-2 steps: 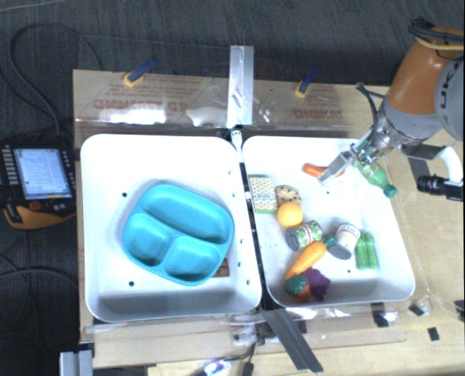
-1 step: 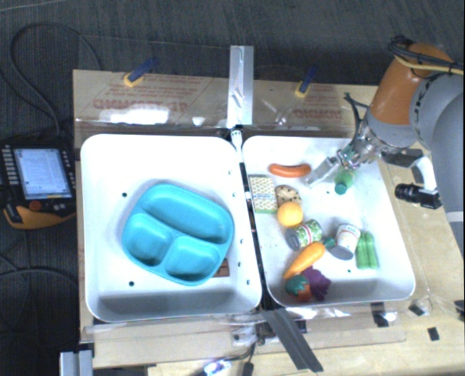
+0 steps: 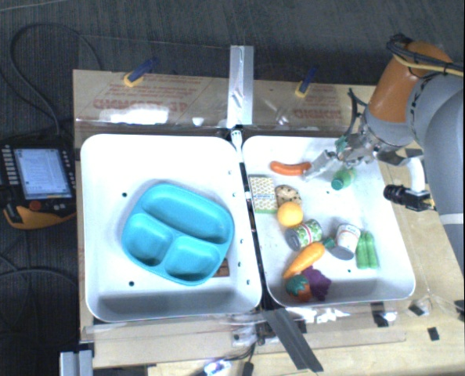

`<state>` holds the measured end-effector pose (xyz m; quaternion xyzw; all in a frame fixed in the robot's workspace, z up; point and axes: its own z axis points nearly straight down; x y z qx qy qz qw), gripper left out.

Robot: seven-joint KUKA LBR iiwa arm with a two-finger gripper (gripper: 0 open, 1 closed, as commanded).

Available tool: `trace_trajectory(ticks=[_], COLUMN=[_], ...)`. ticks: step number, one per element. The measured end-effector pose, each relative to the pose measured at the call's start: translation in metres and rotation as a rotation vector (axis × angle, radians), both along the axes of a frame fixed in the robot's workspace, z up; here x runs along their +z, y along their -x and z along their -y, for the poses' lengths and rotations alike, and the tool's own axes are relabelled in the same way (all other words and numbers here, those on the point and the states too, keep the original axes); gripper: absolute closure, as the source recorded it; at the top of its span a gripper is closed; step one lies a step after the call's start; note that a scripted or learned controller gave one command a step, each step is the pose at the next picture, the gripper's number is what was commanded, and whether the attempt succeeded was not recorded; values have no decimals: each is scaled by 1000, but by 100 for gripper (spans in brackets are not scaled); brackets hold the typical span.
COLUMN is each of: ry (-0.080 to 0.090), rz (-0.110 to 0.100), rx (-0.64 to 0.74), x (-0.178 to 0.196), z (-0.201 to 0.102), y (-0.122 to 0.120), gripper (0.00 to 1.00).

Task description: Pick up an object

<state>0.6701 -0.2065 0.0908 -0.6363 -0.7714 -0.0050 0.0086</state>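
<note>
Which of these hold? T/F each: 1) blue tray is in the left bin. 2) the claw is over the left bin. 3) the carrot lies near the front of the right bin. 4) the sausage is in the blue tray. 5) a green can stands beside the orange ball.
1. The blue tray sits in the left bin. True.
2. The claw is over the left bin. False: it is over the right bin, near its back edge.
3. The carrot lies toward the front of the right bin. True.
4. The sausage is in the blue tray. False: it lies in the right bin, near the claw.
5. A green can stands beside the orange ball. True.
</note>
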Motion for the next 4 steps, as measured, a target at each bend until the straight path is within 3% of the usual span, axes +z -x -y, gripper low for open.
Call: trace_trajectory(ticks=[1, 2, 3, 4], ry=[4, 18, 19, 22], rz=[22, 20, 3, 5], rx=[-188, -190, -138, 66], x=[0, 5, 111, 134], z=[1, 7, -40, -39], y=[15, 16, 17, 1], gripper=[0, 100, 100, 100])
